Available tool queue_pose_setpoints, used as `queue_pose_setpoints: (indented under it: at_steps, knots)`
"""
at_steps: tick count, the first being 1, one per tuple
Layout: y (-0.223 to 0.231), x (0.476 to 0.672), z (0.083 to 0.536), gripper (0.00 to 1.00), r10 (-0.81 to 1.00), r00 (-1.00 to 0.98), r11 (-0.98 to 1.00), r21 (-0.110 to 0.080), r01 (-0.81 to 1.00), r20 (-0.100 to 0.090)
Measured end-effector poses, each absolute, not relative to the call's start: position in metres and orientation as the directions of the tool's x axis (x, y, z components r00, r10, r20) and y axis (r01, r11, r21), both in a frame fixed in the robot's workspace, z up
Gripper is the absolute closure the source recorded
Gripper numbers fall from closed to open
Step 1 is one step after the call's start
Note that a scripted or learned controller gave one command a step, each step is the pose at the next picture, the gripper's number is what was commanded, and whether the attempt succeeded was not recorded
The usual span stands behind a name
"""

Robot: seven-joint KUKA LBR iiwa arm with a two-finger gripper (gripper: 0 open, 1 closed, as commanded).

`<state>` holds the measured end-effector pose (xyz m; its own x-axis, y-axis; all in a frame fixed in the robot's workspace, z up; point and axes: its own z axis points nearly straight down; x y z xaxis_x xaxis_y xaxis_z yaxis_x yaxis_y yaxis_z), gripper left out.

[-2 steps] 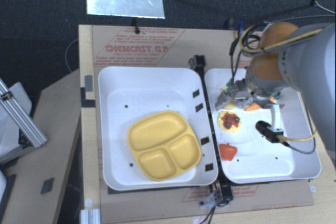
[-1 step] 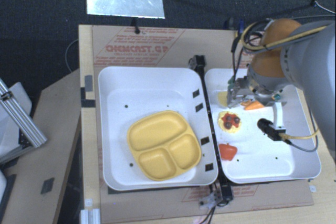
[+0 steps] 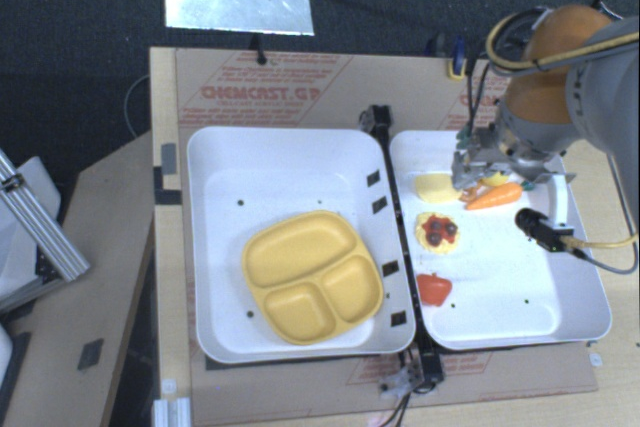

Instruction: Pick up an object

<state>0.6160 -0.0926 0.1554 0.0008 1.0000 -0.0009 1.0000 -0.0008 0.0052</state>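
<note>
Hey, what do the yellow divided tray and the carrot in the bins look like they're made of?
The tray looks like moulded plastic, matte to slightly satin: uniform yellow, rounded compartment walls, soft highlights only. The carrot looks like a plastic toy: flat, even orange with a smooth surface, though it is too small to be sure.

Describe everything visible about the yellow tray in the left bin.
The yellow tray is a rounded, plastic-looking divided plate with three compartments: one long section along the far side and two smaller ones nearer the camera. It lies flat and right side up, turned at a slant, on the floor of the left bin, toward its near right corner. Nothing sits in it.
</note>
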Motion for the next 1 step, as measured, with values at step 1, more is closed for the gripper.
queue_pose_setpoints:
  at_steps: [1]
  knots:
    - [-0.0929, 0.6176, 0.2099, 1.0, 1.0, -0.004, 0.004, 0.007, 1.0, -0.001]
